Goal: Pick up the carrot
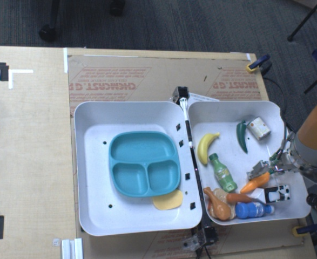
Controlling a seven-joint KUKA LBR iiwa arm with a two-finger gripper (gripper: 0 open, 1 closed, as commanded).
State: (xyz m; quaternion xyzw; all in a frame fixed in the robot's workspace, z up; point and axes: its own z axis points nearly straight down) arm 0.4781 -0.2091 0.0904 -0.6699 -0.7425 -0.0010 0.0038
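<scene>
A: Status? Where's the carrot [255, 184]?
B: Right bin [274, 111], low right, beside the green bottle [222, 173].
A: Pincer [262, 169]?
B: At the carrot's upper end. Can't tell whether it grips.
A: So?
B: Reach done. Lift left.

The carrot [255, 184] is hemmed in by the green bottle [222, 172] to its left and the blue bottle [254, 210] below; open bin floor [226, 124] is left above the banana [206, 146].
</scene>
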